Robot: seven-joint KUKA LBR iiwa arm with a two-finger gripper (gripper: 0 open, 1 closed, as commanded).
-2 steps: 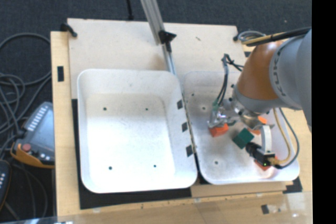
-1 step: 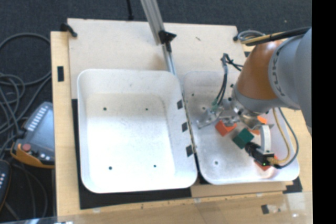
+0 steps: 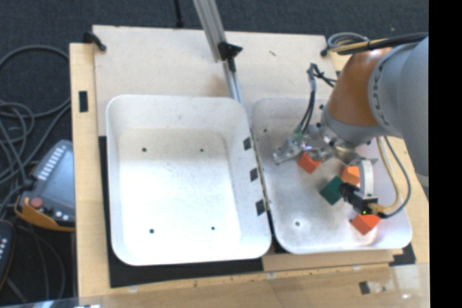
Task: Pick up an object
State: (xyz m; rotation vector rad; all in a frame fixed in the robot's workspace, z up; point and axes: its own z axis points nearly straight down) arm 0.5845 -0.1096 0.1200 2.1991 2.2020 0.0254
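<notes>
Our gripper [image 3: 299, 148] hangs low in the right bin [image 3: 289, 119], just beside an orange block [image 3: 310, 163]; we cannot tell its jaw state. Nothing looks lifted yet.

Claw [image 3: 299, 149] beside orange block [image 3: 310, 163], right bin [image 3: 289, 119].

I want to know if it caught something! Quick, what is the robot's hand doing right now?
Hand: down in the right white bin, just above a small orange block; open or closed cannot be told.
</notes>
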